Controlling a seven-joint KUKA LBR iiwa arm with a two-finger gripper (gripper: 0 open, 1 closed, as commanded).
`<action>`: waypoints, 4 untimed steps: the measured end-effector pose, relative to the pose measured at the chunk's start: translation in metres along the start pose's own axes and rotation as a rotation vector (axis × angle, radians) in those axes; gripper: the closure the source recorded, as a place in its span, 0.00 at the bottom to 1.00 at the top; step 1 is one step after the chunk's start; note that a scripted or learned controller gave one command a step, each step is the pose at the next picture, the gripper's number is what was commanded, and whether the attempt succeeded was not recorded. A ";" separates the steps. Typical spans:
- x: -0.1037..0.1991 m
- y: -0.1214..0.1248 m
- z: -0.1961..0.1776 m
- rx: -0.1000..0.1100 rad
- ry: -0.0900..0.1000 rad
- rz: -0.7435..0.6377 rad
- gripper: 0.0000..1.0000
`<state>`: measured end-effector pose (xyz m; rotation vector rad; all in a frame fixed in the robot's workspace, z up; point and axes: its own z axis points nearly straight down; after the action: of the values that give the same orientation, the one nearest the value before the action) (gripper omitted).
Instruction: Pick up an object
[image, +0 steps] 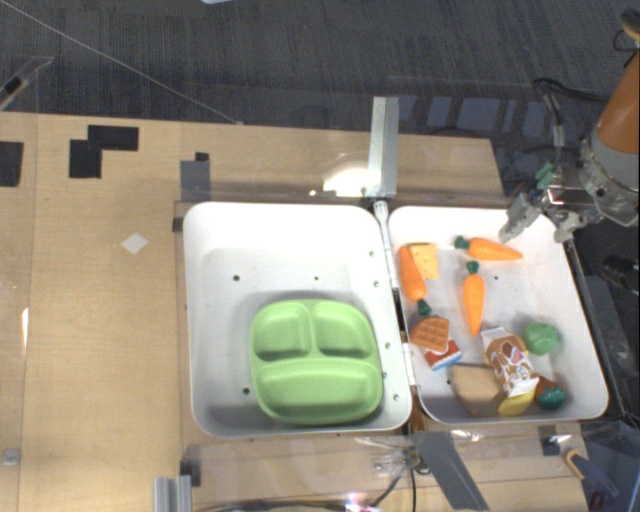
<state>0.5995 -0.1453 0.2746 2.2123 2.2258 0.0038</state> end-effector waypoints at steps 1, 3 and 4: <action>-0.060 -0.039 -0.032 -0.003 -0.003 -0.232 0.00; 0.003 -0.009 0.058 -0.004 -0.001 -0.357 0.00; 0.009 0.017 0.180 -0.004 -0.001 -0.285 0.00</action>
<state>0.6170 -0.1360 0.0945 1.8713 2.5143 0.0062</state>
